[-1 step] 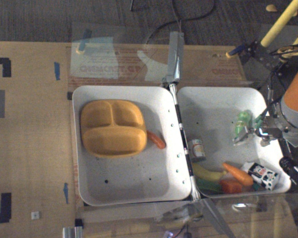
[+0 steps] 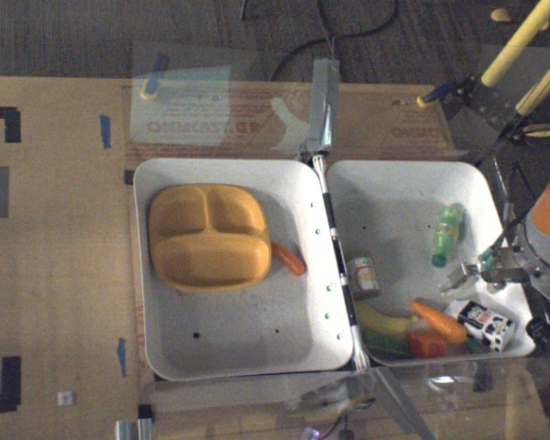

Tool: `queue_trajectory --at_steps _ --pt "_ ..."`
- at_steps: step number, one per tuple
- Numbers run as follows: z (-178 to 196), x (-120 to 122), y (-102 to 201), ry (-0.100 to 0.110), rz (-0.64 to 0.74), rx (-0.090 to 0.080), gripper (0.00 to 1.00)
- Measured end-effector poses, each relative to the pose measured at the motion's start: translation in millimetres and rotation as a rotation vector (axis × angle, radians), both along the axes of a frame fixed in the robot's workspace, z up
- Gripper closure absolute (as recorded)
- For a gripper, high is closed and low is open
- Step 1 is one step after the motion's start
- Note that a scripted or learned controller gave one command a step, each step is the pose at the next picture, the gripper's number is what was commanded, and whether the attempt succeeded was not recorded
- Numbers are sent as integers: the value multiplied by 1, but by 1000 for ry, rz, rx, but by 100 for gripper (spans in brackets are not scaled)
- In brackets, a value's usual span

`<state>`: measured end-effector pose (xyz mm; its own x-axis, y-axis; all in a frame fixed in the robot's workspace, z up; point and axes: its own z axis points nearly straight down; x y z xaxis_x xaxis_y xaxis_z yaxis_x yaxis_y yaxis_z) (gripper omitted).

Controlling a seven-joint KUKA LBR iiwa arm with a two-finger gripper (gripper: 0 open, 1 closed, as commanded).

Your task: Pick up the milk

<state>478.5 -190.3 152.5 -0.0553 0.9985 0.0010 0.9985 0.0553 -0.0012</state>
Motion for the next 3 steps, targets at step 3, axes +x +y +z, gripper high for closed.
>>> queue_trajectory --at_steps 3 --pt "-56 3 -29 -5 155 4 0"
